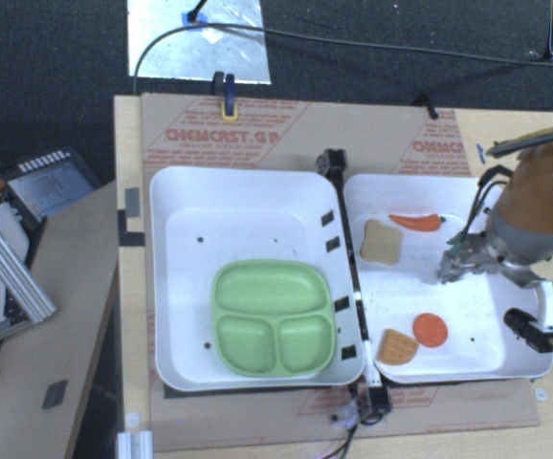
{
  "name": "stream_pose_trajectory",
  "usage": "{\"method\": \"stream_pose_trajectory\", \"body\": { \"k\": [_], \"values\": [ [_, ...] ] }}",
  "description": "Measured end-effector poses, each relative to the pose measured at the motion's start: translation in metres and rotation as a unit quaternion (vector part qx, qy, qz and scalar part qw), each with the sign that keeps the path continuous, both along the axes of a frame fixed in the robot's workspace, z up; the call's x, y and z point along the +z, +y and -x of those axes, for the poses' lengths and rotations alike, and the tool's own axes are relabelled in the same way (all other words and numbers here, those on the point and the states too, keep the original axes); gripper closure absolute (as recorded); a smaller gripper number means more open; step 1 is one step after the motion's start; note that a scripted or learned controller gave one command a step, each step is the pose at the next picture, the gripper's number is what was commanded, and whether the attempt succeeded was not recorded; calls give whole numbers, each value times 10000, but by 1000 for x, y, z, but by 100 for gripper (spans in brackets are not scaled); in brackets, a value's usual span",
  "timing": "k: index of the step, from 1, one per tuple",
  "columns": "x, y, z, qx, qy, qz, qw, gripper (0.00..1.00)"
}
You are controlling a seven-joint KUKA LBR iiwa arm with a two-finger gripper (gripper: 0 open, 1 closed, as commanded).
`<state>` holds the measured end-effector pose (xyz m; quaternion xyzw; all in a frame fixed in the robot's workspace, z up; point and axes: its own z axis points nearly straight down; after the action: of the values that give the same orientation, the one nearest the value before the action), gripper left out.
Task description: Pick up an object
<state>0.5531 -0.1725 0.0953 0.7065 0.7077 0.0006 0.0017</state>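
Observation:
The right bin holds a red chili pepper at its far side and a tan slice of bread just left of it. A round red tomato slice and an orange waffle-like wedge lie near the front wall. My gripper reaches in from the right and hangs low over the bare bin floor at centre right, between the pepper and the tomato slice. Nothing shows between its fingers.
The left bin holds a green three-compartment tray in its front half. A black divider with clips runs between the two bins. The arm's grey body and orange band cover the right bin's right edge.

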Motion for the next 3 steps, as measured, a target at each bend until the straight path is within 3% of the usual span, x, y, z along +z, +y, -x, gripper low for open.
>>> {"method": "stream_pose_trajectory", "body": {
  "k": [3],
  "values": [
    [144,-9,-14,14,-12,1,10000,100]
  ]
}}
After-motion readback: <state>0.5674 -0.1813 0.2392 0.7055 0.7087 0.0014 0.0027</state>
